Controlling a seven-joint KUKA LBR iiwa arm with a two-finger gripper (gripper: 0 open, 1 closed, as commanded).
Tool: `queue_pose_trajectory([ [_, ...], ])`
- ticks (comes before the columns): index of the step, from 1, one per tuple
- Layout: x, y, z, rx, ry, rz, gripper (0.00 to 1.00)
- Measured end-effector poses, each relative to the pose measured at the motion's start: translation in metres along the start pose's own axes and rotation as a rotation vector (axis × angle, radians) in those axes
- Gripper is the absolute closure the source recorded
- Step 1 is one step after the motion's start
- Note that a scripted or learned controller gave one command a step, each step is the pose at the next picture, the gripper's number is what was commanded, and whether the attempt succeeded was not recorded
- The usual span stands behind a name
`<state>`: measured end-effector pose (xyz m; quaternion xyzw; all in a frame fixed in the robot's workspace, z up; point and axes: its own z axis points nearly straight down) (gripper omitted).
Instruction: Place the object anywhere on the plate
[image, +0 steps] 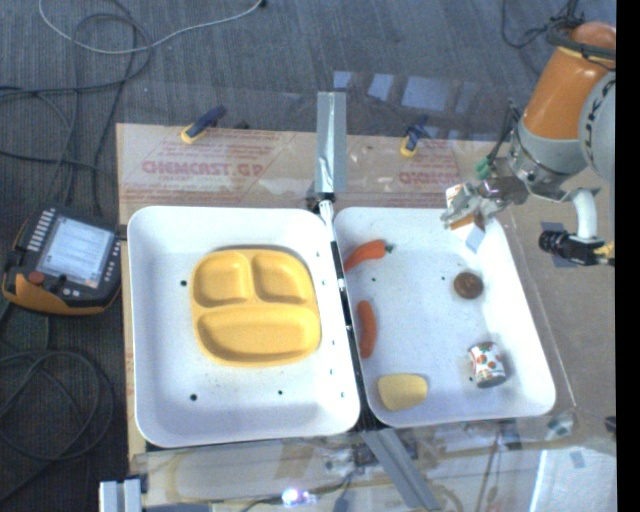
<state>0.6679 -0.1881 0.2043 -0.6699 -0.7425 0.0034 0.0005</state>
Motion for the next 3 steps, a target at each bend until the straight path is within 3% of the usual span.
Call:
queue_pose_trajectory([
  [1,0.088,0.006,0.044,0.005,0.006,-0.152,1.0],
  [2,0.223,-0.007,0.017,-0.001,0.005,-0.274,1.0],
  [3,0.222,-0.007,0.017,-0.001,0.005,-0.273,0.0],
])
